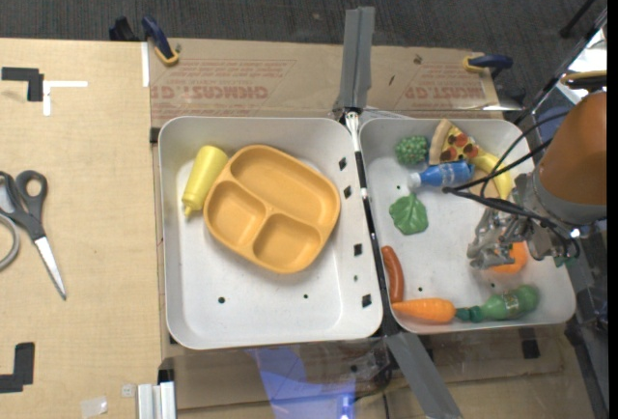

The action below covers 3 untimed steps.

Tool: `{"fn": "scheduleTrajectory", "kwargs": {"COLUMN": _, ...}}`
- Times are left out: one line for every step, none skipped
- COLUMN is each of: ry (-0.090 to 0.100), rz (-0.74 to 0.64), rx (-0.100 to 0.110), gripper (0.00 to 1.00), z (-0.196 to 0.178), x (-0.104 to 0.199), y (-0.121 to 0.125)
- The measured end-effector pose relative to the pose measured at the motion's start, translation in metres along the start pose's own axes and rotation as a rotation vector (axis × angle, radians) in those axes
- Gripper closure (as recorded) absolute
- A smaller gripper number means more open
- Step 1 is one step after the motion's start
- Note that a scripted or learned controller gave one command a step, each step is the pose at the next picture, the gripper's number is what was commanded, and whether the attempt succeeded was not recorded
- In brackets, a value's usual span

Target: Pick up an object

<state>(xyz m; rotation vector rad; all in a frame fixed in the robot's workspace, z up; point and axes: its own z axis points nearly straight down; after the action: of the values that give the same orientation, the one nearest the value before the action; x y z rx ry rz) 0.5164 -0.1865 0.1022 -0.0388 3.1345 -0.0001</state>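
Bench: your two white bins sit side by side.
Claw [494, 248]: fingers' state, you cannot tell; orange object [512, 258] just beside it.
Left bin [183, 311]: divided orange plate [270, 209], yellow bottle [201, 178].

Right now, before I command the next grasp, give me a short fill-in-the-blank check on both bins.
1. The orange divided plate lies in the ____ bin.
2. The yellow bottle sits at that plate's ____ side.
3. The gripper is over the ____ bin.
4. The carrot lies along that bin's ____ edge.

Missing words: left; left; right; near
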Motion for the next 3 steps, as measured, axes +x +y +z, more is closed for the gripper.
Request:
{"fn": "scheduleTrajectory", "kwargs": {"ry": 0.0, "rz": 0.0, "rx": 0.0, "gripper": 0.0, "z": 0.0, "x": 0.0, "y": 0.0}}
{"fn": "scheduleTrajectory", "kwargs": {"ry": -0.012, "rz": 0.034, "rx": -0.003, "gripper": 0.0, "z": 0.005, "x": 0.014, "y": -0.013}}
{"fn": "scheduleTrajectory", "kwargs": {"ry": 0.002, "rz": 0.02, "rx": 0.0, "gripper": 0.0, "z": 0.01, "x": -0.005, "y": -0.011}}
